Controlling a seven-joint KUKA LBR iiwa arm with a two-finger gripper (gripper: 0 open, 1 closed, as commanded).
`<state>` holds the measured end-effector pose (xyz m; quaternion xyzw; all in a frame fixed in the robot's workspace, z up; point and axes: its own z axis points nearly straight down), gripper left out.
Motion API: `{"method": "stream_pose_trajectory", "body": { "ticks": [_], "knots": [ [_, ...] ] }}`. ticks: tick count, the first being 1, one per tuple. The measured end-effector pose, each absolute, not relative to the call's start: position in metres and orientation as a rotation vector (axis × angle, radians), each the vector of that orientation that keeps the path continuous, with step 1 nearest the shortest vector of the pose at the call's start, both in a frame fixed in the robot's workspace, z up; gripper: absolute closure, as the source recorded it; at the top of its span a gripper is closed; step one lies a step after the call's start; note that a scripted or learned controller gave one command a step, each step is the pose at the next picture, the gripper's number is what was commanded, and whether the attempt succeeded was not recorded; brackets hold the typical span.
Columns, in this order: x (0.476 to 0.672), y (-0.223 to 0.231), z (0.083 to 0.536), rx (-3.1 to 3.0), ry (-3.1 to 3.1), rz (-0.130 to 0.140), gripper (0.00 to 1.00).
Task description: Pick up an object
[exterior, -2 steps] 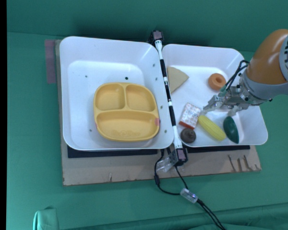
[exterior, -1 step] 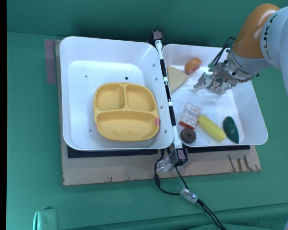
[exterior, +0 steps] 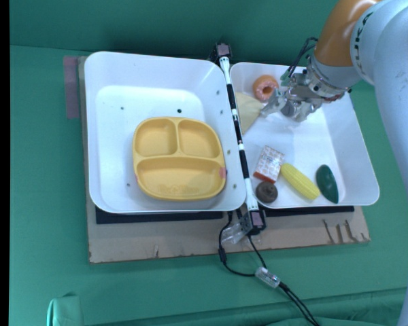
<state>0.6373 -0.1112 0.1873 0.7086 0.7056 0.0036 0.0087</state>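
You look down at a slant from above the bench, far enough off that both bins sit inside your single fixed view.

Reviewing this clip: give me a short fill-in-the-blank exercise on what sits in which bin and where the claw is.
1. The yellow divided plate lies in the ____ bin as the camera sees it.
2. The plate has ____ compartments.
3. The corn cob lies between the snack packet and the dark ____ object.
4. The claw is over the right bin, near the ____.

Missing words: left; three; green; doughnut
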Motion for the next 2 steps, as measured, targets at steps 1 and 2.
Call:
{"method": "stream_pose_trajectory", "body": {
  "ticks": [1, 2],
  "knots": [
    [0.678, -0.107, 0.187, 2.273, 2.225, -0.075, 0.0],
    [0.681, -0.11, 0.203, 2.261, 2.209, -0.068, 1.0]
  ]
}}
